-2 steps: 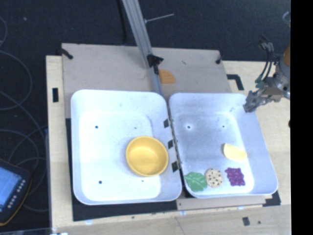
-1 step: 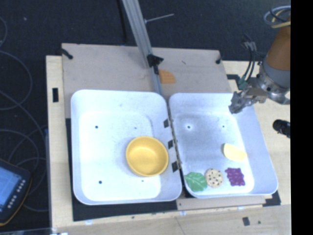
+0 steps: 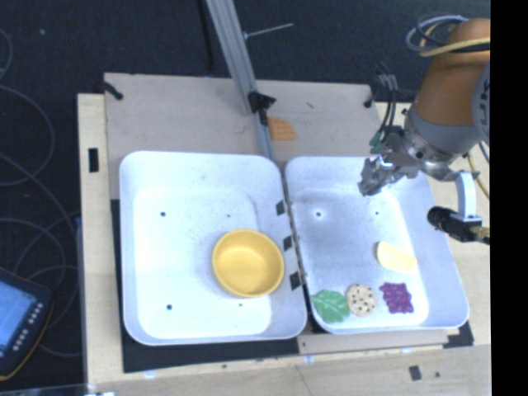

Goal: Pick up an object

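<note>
My gripper [image 3: 373, 180] hangs over the far right part of the right bin [image 3: 346, 180], above bare bin floor. Nothing shows between its fingers. Along the near side of the right bin lie a pale yellow piece [image 3: 396, 256], a purple bunch of grapes [image 3: 397, 297], a round cookie with dark chips [image 3: 360, 299] and a green leafy piece [image 3: 331, 305]. All of them sit well nearer the front than the gripper. A yellow bowl [image 3: 247, 262] rests upright in the left bin [image 3: 157, 188], towards its right side.
A slanted grey metal bar [image 3: 235, 52] runs from the top down to the seam between the bins. A small orange piece [image 3: 281, 129] lies on the bench behind the bins. A tablet [image 3: 16, 316] sits at the lower left, off the bench.
</note>
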You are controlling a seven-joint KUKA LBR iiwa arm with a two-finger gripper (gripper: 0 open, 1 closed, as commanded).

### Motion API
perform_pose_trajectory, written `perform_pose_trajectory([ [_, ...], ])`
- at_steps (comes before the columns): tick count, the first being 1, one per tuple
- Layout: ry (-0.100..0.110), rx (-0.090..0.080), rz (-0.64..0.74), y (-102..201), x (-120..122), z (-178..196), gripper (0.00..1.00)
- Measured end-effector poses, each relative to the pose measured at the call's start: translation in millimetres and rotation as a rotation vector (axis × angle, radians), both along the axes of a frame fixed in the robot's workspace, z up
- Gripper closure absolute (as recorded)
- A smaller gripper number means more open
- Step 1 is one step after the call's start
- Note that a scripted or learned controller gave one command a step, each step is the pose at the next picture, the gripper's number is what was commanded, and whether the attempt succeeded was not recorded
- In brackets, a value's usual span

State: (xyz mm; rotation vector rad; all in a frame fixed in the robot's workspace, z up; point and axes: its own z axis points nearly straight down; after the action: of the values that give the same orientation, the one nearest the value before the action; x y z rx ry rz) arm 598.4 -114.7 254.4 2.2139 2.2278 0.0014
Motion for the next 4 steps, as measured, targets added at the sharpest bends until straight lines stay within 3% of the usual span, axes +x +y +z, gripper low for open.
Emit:
perform_pose_trajectory([
  [2,0.001,0.001,0.0,95.5,-3.7,0.5,1.0],
  [4,0.002,0.001,0.0,191.5,-30.8,-15.7,1.0],
])
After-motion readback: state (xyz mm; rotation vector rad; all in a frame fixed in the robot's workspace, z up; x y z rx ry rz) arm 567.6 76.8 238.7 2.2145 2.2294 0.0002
